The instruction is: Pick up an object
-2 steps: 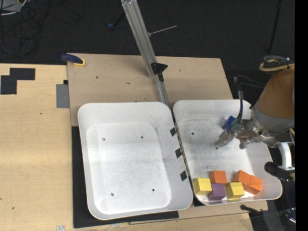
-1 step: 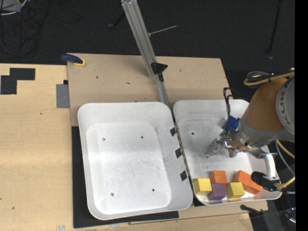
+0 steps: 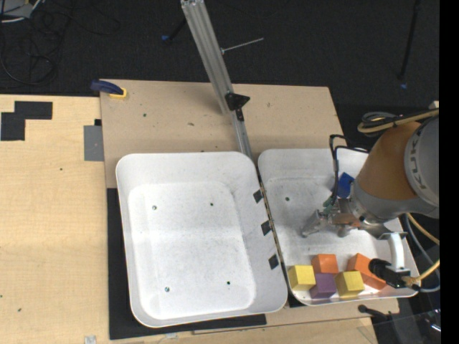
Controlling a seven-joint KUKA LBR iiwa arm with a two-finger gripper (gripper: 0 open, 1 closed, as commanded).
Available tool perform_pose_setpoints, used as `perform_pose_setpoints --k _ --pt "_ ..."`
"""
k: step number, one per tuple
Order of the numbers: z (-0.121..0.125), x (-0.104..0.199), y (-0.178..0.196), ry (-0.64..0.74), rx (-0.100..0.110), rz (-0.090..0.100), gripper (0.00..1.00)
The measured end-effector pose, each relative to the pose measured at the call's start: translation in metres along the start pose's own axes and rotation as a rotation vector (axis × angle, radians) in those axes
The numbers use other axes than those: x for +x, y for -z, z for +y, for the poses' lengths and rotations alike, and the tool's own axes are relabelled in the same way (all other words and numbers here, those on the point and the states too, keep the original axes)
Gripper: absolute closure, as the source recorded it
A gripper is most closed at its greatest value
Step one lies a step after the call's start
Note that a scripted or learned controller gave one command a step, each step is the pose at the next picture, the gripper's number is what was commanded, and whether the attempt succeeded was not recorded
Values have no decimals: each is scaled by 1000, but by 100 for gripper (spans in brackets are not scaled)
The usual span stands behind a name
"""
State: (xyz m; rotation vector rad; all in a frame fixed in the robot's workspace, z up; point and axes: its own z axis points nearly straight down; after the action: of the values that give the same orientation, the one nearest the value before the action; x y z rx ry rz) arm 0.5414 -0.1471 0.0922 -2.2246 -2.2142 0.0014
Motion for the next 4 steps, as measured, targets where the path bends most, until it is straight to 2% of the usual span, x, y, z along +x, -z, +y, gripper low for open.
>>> perform_pose_setpoints --k 1,2,4 --pt "0 -1 10 -8 1 2 100" --pt "-2 6 69 11 -5 -1 100" --pt "3 -5 163 7 -5 -2 100"
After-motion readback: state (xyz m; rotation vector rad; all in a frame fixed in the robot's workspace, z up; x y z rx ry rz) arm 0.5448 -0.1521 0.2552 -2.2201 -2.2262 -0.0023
